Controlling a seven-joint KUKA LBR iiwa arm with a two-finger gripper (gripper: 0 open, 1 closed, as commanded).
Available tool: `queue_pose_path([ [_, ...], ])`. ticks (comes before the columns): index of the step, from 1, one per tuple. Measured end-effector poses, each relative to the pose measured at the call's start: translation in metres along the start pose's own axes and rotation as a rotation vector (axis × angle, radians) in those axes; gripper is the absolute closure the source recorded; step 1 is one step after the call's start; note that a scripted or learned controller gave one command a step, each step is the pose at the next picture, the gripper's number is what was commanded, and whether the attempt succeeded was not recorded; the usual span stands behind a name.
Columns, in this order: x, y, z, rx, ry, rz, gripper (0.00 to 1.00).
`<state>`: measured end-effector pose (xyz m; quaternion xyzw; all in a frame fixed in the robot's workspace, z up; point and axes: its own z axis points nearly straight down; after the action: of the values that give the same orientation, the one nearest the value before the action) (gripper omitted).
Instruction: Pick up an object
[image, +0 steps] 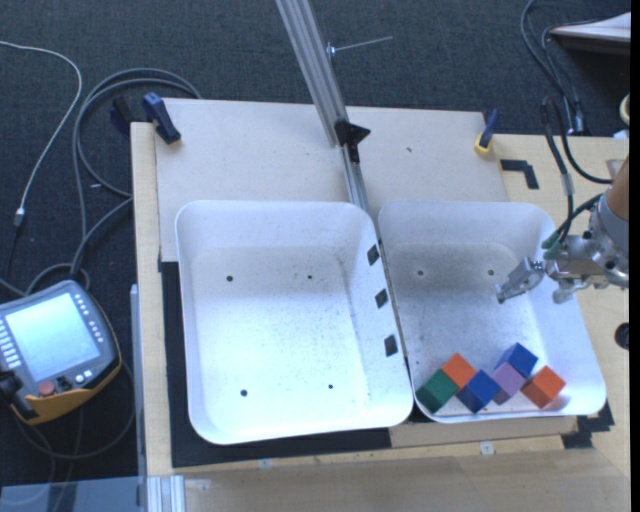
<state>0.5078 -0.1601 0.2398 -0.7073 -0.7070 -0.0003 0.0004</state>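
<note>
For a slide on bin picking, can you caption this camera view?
Gripper open above the right bin, apart from the colored blocks clustered at its near edge; left bin alongside.

Six small blocks sit clustered in the near right corner of the right bin (395, 240), all resting on its floor, none lifted. Leftmost is a green block (436, 389), corner toward the camera, near the bin's front rim. Just behind and right of it is an orange block (458, 369), touching or nearly touching the green one. A dark blue block (482, 389) lies right of green, in front of orange. A purple block (509, 381) (pale lilac) sits against the dark blue one. Behind purple is a second blue block (520, 358), tilted diagonally. Farthest right is a second orange block (545, 386), closest to the bin's right wall.
</note>
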Motion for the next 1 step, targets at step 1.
queue_pose_path([
  [1, 0.0481, 0.0372, 0.0005, -0.003, 0.0, -0.008, 0.0],
])
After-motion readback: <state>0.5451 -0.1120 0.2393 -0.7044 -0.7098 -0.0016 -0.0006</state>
